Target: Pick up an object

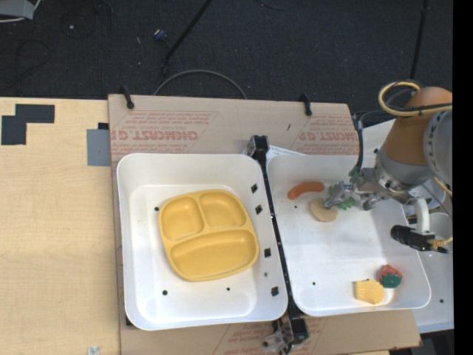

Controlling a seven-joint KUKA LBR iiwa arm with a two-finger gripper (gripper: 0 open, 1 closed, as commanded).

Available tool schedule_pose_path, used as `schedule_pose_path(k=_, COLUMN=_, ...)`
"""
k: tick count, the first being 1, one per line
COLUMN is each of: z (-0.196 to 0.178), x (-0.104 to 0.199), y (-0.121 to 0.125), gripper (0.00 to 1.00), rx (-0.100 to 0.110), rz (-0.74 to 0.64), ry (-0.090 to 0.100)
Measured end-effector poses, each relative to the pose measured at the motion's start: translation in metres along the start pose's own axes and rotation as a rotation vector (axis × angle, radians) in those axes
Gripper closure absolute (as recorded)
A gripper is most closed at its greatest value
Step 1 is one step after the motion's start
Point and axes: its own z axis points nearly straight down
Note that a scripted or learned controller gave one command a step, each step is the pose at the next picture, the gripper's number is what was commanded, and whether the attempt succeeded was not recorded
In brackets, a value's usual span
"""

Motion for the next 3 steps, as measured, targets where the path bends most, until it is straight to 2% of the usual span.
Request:
schedule_pose_path(k=1, z=-0.011, x=0.0, y=0.001, gripper=1.0, rx=-0.002, rz=-0.002, ry=-0.002)
schedule_pose_path(k=3, z=-0.098, x=0.002, y=0.003, gripper=1.0, rx=0.0, rz=-0.003, ry=-0.001)
